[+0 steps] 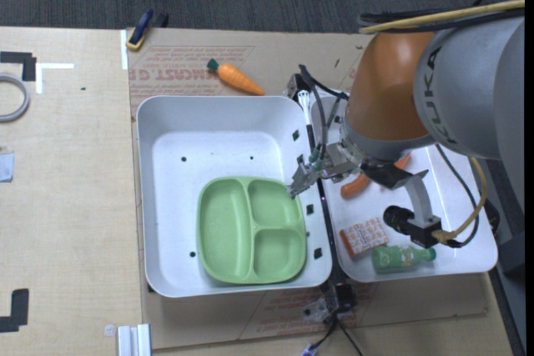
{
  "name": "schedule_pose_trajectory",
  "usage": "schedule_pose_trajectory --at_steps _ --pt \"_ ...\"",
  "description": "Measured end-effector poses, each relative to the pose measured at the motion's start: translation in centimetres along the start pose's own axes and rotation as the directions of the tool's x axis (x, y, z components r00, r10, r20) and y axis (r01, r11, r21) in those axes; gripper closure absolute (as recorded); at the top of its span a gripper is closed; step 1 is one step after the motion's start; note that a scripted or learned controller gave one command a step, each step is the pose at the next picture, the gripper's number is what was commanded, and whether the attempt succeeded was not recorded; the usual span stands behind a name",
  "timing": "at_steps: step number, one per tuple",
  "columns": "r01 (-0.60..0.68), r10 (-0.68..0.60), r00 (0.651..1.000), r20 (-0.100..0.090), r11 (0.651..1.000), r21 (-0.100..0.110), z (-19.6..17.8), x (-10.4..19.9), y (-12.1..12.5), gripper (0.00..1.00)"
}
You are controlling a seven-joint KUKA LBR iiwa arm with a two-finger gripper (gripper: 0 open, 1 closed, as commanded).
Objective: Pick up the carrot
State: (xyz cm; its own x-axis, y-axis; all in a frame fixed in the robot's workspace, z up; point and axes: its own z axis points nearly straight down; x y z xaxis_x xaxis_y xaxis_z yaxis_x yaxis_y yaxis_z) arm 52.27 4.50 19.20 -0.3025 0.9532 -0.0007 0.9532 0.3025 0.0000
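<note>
So the carrot (237,77) is just lying on the cardboard behind the left bin (167,179), outside both bins, with its green end pointing left. The gripper (302,179) is way off from it, sitting low over the seam between the two bins, right by the edge of the green divided plate (250,231) in the left bin; can't tell how it's set, too small and cluttered to make out. The right bin (467,258) has a small orange thing (355,187), a red-and-white packet (362,237) and a green bottle (402,258) in it.
</note>
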Motion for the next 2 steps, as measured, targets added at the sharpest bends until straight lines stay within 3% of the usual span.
schedule_pose_trajectory --at_steps 1,2 --pt "0.025 -0.025 1.000 0.001 1.000 -0.001 -11.5 -11.0 0.9 0.00" --pt "0.185 -0.185 0.983 0.000 0.983 0.000 -2.0 -11.3 3.7 0.00"
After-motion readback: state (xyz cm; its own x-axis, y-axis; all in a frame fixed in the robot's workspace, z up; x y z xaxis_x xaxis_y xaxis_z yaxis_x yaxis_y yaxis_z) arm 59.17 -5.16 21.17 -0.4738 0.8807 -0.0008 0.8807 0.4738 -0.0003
